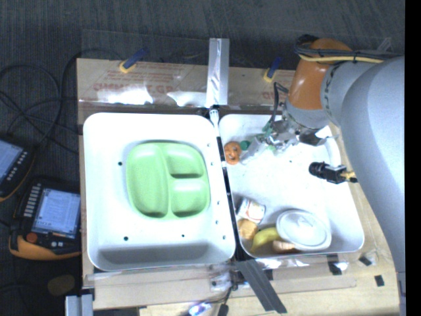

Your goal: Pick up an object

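**While the claw is hanging low in the right bin, the nearest object is lying just to its left**

Camera view.

- Item 1: As the arm is reaching in from the right, the claw is sitting over the far part of the right bin. Whether it is apart or together cannot be told from this slant, and nothing is showing clamped in it.
- Item 2: small green piece, lying just beside the claw on its left. It is too small to give a long axis.
- Item 3: round orange object, lying further left again, close against the bin's left wall. It is the likelier pick, being plain to see and standing apart from the rest.
- Item 4: a cluster is crowding the near end, well apart from the claw. It holds a white round lid, a banana and a white packet.
- Item 5: left bin, carrying a green divided tray.
- Item 6: surface, bearing both bins.

Judgement: the coming move is calling for a short shift leftward before closing, and the wall beside the orange object is leaving little room.
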You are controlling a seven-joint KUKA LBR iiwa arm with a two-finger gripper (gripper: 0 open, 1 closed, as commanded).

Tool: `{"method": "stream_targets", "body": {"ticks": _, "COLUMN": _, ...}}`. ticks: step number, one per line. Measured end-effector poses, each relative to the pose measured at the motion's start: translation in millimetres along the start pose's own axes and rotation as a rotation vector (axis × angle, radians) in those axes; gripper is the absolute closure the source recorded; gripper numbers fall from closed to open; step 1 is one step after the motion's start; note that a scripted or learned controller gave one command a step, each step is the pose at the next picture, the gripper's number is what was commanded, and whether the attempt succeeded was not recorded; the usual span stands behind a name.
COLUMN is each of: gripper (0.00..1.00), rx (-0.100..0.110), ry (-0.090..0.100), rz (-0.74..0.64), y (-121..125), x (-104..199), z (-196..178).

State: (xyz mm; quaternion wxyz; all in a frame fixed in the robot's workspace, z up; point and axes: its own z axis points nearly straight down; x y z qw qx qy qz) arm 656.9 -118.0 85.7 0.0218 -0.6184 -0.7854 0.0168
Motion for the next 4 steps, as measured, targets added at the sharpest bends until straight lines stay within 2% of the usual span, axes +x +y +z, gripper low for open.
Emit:
{"method": "stream_targets", "body": {"ticks": 1, "gripper": 0.00, "rx": -0.022, "ry": -0.010, "rz": 0.014, "y": -3, "x": -4, "z": -10}}
{"method": "stream_targets", "body": {"ticks": 2, "gripper": 0.00, "rx": -0.048, "ry": -0.024, "rz": -0.294, "y": 10, "x": 0, "z": -15}}
{"method": "stream_targets", "body": {"ticks": 3, "gripper": 1.00, "rx": -0.049, "ry": -0.025, "rz": -0.295, "y": 11, "x": 1, "z": -24}}
{"method": "stream_targets", "body": {"ticks": 4, "gripper": 1.00, "rx": -0.052, "ry": -0.021, "rz": -0.227, "y": 19, "x": 60, "z": -139}}
